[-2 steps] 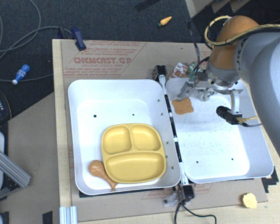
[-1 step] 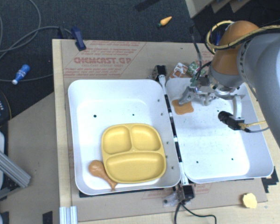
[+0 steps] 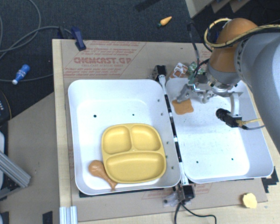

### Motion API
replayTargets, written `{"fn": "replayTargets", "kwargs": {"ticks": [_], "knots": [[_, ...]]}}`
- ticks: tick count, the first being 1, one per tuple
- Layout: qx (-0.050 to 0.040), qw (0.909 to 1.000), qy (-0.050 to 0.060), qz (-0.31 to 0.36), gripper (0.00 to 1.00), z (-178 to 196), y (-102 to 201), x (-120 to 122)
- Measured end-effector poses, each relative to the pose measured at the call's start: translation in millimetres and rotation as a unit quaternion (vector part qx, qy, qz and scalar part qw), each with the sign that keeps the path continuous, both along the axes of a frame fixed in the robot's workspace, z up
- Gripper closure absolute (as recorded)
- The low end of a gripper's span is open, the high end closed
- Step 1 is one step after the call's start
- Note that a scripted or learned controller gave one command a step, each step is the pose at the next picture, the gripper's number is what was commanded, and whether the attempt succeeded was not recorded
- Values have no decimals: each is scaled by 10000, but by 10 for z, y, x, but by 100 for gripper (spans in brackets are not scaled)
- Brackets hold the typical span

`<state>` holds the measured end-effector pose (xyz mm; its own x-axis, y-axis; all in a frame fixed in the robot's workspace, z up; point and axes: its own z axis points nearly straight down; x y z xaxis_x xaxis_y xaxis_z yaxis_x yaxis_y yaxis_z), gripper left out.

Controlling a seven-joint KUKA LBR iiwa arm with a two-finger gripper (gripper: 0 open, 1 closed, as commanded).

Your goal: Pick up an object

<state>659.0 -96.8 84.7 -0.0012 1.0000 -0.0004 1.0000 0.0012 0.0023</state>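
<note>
So far: nothing looks lifted; every loose thing I can see rests in a bin or on the bench (image 3: 107, 59).
Hand (image 3: 186, 96): low over the far left corner of the right bin (image 3: 214, 148), reaching in from the right.
Hand state: cannot tell whether it is released or clenched; the tip is small and partly masked by the wrist.
Likely target: a tan slab (image 3: 183, 107), flat on the right bin's floor, close to the wall shared with the left bin (image 3: 79, 125).
Hand to slab: just beside it, perhaps touching its upper edge; the view is too coarse to say which.
Other choices: a yellow plate (image 3: 133, 153) with three wells, and a tan drumstick (image 3: 100, 170) tucked against its near left corner, both in the left bin and well apart from the hand.
Strays: a yellow lump (image 3: 248, 200) on the bench, outside the right bin's near corner.
Stage, as I judge it: approach or early grasp on the slab.
Left to do: close firmly on the slab, then raise it clear of the bin floor.
Risk: a thin flat piece near a wall may slide away instead of being gripped.
</note>
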Motion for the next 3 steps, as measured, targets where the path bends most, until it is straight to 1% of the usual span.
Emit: {"fn": "replayTargets", "kwargs": {"ticks": [1, 2, 3], "knots": [[-2, 10000, -4, 3, 0, 1, 0, 81], [2, 10000, 22, -10, 0, 1, 41, -38], [-1, 10000, 20, -7, 0, 6, 37, -82]]}}
